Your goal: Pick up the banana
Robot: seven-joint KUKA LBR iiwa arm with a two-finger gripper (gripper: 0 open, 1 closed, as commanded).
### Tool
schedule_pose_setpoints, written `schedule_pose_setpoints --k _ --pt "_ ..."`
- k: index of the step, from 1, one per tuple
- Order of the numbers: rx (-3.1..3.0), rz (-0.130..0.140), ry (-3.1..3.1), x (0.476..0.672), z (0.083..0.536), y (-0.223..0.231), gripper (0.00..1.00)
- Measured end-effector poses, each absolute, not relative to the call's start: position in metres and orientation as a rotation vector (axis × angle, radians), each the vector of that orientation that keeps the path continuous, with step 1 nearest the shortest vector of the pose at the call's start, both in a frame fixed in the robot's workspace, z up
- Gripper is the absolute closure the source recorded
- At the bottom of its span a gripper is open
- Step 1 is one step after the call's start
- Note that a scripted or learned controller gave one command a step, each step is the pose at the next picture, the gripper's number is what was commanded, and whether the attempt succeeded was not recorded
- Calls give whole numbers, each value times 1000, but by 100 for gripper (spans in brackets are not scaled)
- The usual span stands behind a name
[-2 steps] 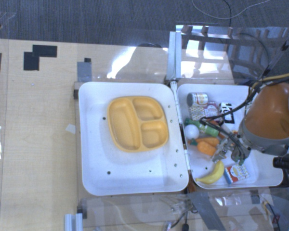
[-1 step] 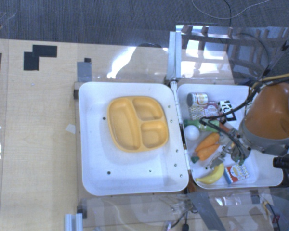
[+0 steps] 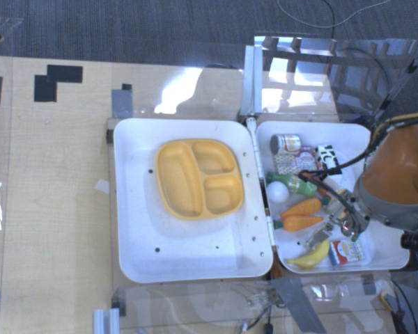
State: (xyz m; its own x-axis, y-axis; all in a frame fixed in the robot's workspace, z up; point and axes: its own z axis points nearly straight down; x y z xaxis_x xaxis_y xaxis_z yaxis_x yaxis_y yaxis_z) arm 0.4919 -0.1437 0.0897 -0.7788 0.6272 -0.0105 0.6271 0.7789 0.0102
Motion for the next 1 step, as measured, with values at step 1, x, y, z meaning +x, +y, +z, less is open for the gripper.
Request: schedule_pose_setpoints --k 1 --pt "1040 12 2940 495 103 -144 100"
